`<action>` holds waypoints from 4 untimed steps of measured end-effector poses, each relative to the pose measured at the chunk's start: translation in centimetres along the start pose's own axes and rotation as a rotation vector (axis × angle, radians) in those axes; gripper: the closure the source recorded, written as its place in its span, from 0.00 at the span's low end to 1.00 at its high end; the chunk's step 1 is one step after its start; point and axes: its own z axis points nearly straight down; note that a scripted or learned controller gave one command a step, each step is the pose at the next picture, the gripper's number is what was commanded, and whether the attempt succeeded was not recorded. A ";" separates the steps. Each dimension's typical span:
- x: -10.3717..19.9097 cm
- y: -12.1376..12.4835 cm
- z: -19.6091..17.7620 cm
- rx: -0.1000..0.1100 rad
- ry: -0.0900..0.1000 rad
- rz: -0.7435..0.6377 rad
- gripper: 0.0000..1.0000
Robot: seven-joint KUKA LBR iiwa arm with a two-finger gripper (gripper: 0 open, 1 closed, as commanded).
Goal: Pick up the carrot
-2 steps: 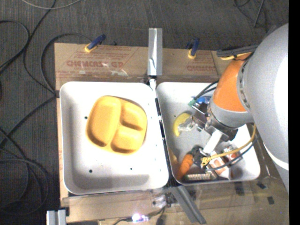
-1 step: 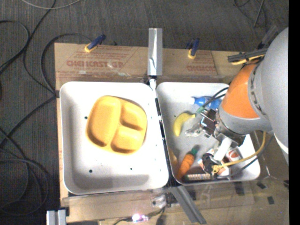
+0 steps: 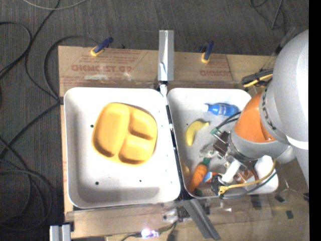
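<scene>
Since the carrot (image 3: pixel 199 175) lies in the lower left corner of the right bin (image 3: pixel 183 109), the arm hangs low with the end effector (image 3: pixel 214 157) just beside it, probably lining up a grab; clenched or released, cannot tell.

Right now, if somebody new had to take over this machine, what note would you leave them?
Gripper: low in the right bin, just right of the carrot.
Carrot: lying near that bin's front left corner, not lifted. A banana and a blue bottle lie further back.
Left bin: holds a yellow tray.
Done: nothing picked.
Left: grasp the carrot and lift it.
</scene>
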 end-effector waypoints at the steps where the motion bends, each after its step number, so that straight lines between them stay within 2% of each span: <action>1: 0.0 0.0 -0.9 0.002 -0.002 -0.001 1.00; 2: 0.0 0.0 -0.9 0.002 -0.002 -0.001 0.00; 3: -1.3 1.0 -6.2 0.003 -0.004 0.115 0.00; 4: 0.8 -1.1 -1.8 0.007 -0.004 0.106 0.00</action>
